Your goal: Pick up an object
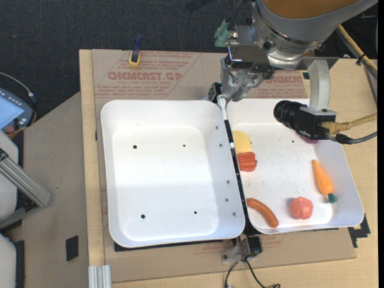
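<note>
Claw [231,92] hangs over glossy white right bin's [348,215] far-left corner.

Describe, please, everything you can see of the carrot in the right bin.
The carrot is a small toy-like piece that looks like smooth plastic: an orange tapered body with a dark green stub at its lower end. It lies flat on the floor of the right bin, near the bin's right wall, its pointed tip toward the back and its green end toward the front. Nothing appears to touch it; the pink round piece lies apart, to its lower left.
</note>
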